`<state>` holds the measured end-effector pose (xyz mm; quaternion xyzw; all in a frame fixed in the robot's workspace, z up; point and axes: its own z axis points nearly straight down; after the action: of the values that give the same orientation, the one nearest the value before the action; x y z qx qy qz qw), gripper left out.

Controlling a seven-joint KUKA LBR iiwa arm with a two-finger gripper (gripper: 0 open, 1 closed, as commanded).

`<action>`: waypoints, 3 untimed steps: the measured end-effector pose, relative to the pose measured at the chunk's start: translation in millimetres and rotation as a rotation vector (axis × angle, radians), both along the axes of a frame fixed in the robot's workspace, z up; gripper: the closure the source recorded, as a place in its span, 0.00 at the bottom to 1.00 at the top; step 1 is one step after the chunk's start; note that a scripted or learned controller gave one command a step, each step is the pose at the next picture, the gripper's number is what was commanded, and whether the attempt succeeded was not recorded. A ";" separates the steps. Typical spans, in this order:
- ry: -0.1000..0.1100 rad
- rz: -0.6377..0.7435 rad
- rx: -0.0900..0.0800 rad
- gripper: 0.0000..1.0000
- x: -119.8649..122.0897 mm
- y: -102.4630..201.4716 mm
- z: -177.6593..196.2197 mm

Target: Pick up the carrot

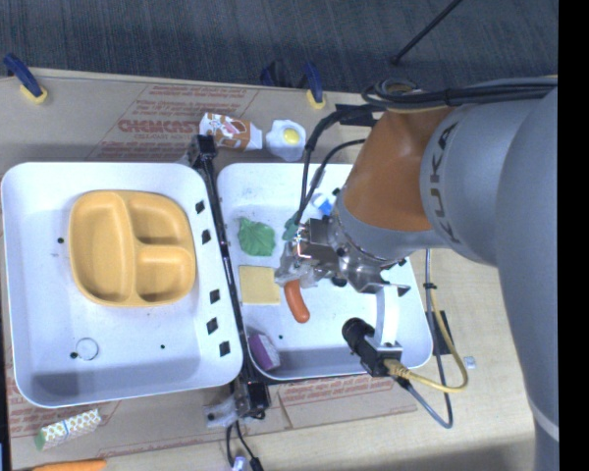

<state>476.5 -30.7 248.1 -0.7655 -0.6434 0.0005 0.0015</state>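
The arm [412, 180] is stretched over the right bin [412, 346]. The gripper [296, 266] is placed just above the carrot [296, 303], so the approach step is judged to be in hand; a short descent is needed next. The carrot's upper end is hidden, and the gripper's opening cannot be told.

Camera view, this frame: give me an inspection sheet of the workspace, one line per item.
Surface: bench bearing left bin and right bin.
Job's things: carrot lying in the right bin, just below the tool.
Clutter: green leaf, yellow slice, purple item in the right bin; yellow divided tray in the left bin.
Grippers: tool low over the carrot; grip cannot be judged.
Cables: yellow cable by the right bin.
Surroundings: blue clamps on the cardboard edge.
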 end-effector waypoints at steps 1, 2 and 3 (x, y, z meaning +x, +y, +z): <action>0.000 -0.015 -0.001 1.00 -0.1 6.4 58.9; 0.002 -0.111 -0.001 1.00 -0.3 24.8 30.3; 0.004 -0.076 -0.001 1.00 -1.1 30.9 -38.4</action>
<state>475.4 0.2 209.7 -0.7894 -0.6139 0.0022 0.0025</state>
